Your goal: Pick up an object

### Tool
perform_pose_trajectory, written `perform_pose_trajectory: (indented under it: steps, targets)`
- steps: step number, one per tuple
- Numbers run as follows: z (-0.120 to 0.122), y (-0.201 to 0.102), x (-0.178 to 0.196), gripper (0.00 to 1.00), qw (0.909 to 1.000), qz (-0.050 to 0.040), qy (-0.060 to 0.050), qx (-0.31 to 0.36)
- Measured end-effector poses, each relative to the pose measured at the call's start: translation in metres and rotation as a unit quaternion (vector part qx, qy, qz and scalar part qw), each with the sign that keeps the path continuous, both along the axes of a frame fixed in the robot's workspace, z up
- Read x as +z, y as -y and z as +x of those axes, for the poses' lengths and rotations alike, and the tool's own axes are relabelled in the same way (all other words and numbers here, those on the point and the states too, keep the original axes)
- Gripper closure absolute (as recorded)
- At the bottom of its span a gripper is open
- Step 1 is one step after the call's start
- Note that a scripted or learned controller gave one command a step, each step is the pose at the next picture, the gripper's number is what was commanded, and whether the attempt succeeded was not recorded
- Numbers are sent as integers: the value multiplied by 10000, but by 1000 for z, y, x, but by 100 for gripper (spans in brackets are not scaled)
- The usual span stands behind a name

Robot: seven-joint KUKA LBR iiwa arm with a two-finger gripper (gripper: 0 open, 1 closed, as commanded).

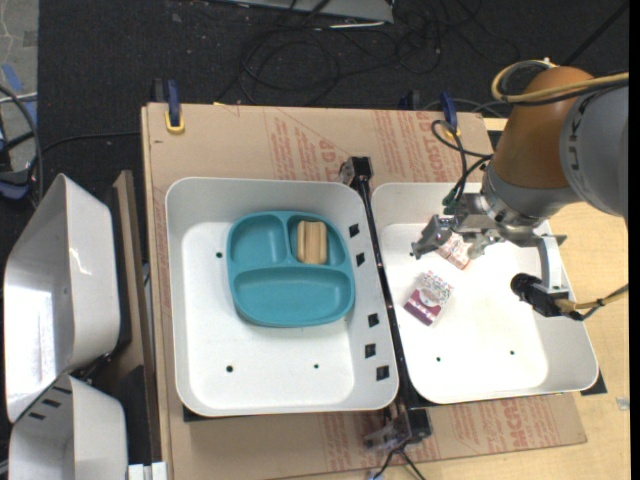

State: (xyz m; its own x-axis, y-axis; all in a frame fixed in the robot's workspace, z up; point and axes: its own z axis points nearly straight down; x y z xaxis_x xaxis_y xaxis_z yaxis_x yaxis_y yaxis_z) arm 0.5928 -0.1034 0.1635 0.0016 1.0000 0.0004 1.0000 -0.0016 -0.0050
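- We are seeing the gripper (443, 236) hanging low over the far left part of the right bin (500, 386), with the grey and orange arm (560, 138) reaching in above the bin's far right corner.
- A small red-and-white packet (458, 253) is lying right at the gripper, on its near right side, and the wrist is covering part of it.
- A purple-and-white packet (430, 298) is resting on the bin floor just near of the gripper and slightly left, apart from the first packet, with bare white floor showing between them.
- The black strip (378, 298) dividing the two bins is running near to far just left of both packets.
- Beyond that strip, the left bin (270, 373) is holding a teal divided plate (285, 293), and a tan wooden block (312, 242) is sitting in the plate's far right compartment.
- Both bins are standing on a brown cardboard sheet (260, 133).
- We cannot tell how far the gripper is opening, nor whether it is gripping the red-and-white packet or only hovering at it.
- The purple-and-white packet is lying flat, its long axis tilting from far right to near left.
- The red-and-white packet is too hidden for us to be judging its long axis.
- The wooden block is pointing near to far, along its compartment.
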Motion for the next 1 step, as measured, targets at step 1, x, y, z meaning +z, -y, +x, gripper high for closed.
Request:
perform_pose_trajectory:
  steps: [1]
  targets:
    - [3,0,-64,0,10000,1,-6,-2]
